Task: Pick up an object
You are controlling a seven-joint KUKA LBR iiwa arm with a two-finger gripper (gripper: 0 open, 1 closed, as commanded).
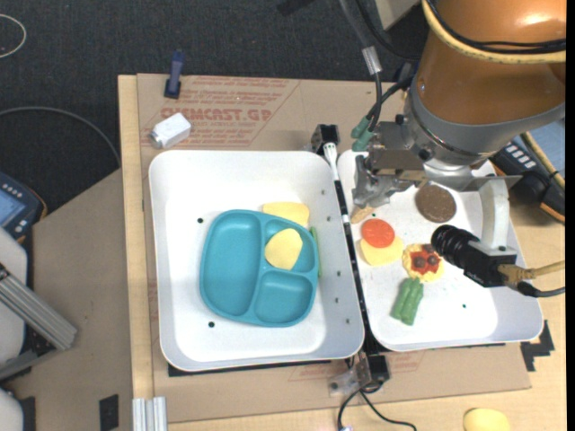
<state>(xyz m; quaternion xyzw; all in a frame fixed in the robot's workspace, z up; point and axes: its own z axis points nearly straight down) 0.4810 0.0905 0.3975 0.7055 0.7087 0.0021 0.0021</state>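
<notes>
We cannot tell the fingers' [367, 200] state; the orange disc [378, 233] right of centre looks light, rigid, best pinched across its rim.

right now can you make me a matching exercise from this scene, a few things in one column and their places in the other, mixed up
Things:
1. blue divided tray
2. green toy vegetable
3. brown round disc
4. white block

Places:
A. on the cardboard beyond the left bin
B. in the left bin
C. right bin, far side, under the arm
D. right bin, near side

Pairs: 1-B, 2-D, 3-C, 4-A
</notes>
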